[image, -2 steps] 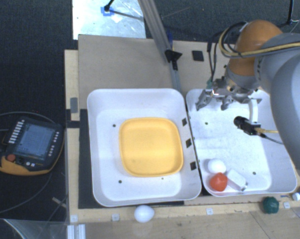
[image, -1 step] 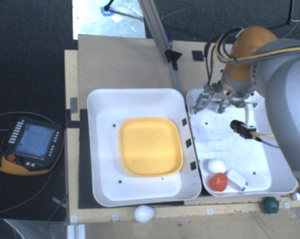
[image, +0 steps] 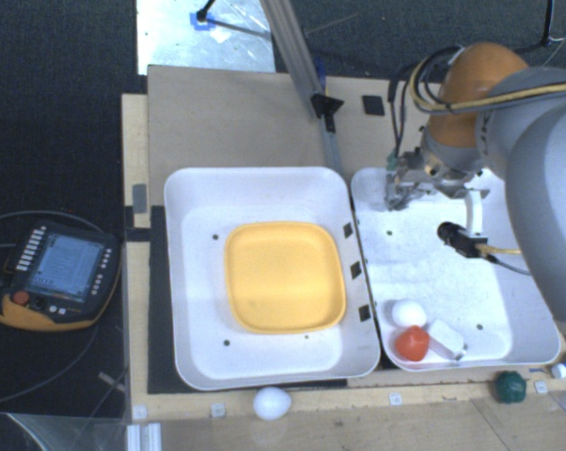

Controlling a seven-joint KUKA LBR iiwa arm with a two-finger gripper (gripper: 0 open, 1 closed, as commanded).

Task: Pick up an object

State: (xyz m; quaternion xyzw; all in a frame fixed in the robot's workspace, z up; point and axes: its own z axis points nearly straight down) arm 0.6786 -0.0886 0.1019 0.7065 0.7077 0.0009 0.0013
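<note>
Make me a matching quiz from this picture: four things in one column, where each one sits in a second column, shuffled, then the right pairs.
Things:
1. yellow plate
2. red ball
3. white egg
4. handheld controller

Places:
A. on the bench just in front of the left bin
B. near corner of the right bin
C. on the dark floor left of the bench
D. middle of the left bin

Pairs: 1-D, 2-B, 3-A, 4-C
</note>
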